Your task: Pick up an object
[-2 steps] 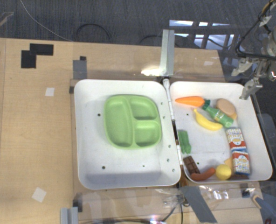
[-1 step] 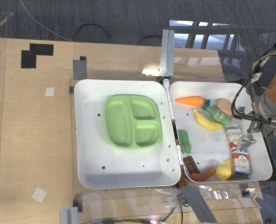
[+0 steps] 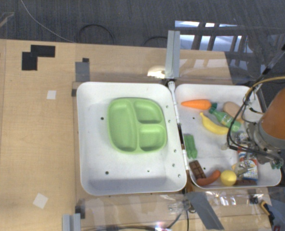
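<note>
Hovering: tool (image 3: 244,154) low over right bin (image 3: 206,141) | opening: cannot tell | near colorful packet (image 3: 247,169)

A green divided plate (image 3: 135,124) is being held in the white left bin (image 3: 92,143), at the centre of the frame. Black patches (image 3: 36,56) are being displayed on the wooden tabletop (image 3: 32,143) at the upper left.

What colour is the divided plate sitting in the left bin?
Light green; the moulded plastic divided plate with three compartments shows plainly in the camera view.
</note>
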Motion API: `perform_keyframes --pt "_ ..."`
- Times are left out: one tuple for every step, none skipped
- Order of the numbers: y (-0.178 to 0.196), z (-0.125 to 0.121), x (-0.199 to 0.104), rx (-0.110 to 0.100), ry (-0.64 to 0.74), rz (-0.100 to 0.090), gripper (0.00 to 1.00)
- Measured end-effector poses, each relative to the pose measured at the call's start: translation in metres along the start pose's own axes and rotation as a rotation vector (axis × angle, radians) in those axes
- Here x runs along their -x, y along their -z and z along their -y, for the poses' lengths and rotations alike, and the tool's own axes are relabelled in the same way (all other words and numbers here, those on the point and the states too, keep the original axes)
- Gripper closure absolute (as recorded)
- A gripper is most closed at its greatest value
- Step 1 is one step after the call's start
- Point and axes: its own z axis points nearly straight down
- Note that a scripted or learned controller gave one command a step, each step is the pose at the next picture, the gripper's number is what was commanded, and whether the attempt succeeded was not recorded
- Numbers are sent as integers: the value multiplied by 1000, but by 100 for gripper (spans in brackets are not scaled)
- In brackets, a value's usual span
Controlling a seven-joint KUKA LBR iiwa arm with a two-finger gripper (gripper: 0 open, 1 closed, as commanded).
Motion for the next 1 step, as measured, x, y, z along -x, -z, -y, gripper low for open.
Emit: perform_keyframes --pt "-1 -43 67 4 -30 2 0"
